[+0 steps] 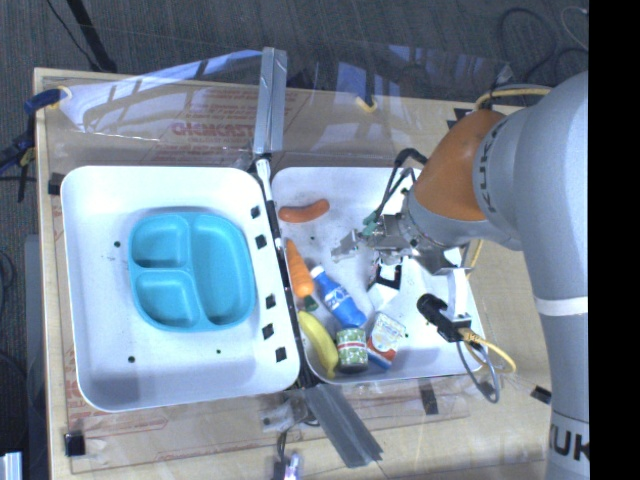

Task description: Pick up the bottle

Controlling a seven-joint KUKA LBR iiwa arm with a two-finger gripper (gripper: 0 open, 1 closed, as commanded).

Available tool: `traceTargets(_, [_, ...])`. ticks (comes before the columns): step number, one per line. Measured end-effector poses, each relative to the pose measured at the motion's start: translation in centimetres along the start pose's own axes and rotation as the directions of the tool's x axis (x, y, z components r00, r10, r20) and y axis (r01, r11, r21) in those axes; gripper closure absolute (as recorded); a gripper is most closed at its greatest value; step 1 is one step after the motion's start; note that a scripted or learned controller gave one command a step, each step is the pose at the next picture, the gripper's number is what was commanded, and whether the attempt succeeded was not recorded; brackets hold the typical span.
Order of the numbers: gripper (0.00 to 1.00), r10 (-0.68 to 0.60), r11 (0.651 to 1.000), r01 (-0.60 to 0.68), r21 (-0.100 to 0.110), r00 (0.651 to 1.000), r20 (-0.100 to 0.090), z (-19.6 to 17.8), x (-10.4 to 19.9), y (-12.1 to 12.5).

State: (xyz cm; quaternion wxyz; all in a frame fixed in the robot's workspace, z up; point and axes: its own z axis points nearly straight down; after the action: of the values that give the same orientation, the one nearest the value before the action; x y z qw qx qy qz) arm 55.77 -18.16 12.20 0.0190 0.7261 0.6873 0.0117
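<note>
bright, even overhead light — the white bins (100,368) glare slightly, shadows stay soft, and fine detail is a little blurred.

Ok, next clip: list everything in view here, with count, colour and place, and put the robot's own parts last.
Bins: 2, white, side by side; left bin, right bin.
Tray: 1, blue, three compartments, in left bin.
Sausage: 1, reddish-brown, right bin, far left.
Carrot: 1, orange, right bin, left wall.
Bottle: 1, blue with white cap, lying beside the carrot.
Banana: 1, yellow, near left corner.
Can: 1, green-labelled, near edge.
Carton: 1, white and red, right of the can.
Arm: 1, grey, orange band.
Gripper: 1, above right bin, right of the bottle.
</note>
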Motion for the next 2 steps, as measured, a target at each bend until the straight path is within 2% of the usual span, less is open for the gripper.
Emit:
traceTargets(1, [0.0,-0.192,0.98,0.193,0.045,0.981,-0.02,-0.4,3.9,-4.9])
traceTargets(2, [0.0,-0.073,0.996,0.074,0.045,0.997,-0.009,2.8,5.8,-3.1])
